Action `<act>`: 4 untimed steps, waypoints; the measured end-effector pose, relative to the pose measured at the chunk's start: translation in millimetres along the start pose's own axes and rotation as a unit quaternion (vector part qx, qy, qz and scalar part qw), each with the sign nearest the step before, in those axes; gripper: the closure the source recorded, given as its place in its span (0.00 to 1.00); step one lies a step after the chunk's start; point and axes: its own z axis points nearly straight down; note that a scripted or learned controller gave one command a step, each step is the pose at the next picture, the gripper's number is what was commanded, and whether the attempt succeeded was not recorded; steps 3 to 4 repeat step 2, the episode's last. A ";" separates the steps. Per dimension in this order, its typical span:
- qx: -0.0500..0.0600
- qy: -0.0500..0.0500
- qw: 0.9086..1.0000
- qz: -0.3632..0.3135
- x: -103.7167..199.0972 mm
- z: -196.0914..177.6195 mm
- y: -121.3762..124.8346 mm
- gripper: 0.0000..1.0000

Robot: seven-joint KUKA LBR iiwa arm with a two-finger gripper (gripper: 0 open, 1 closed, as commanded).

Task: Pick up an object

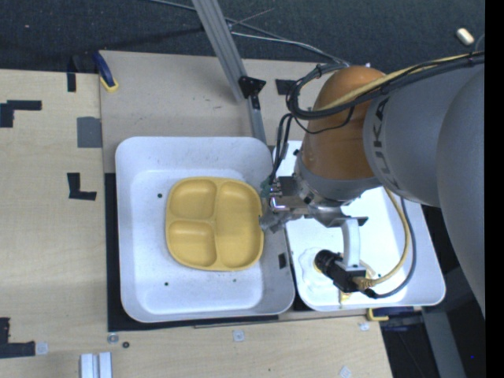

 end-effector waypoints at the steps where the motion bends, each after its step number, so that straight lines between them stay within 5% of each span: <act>1: 0.001 0.000 1.000 0.000 42.6 10.7 -1.2 1.00; 2: 0.000 -0.001 1.000 0.002 40.6 10.2 -1.1 0.00; 4: 0.000 -0.001 1.000 0.002 40.6 10.2 -1.1 0.00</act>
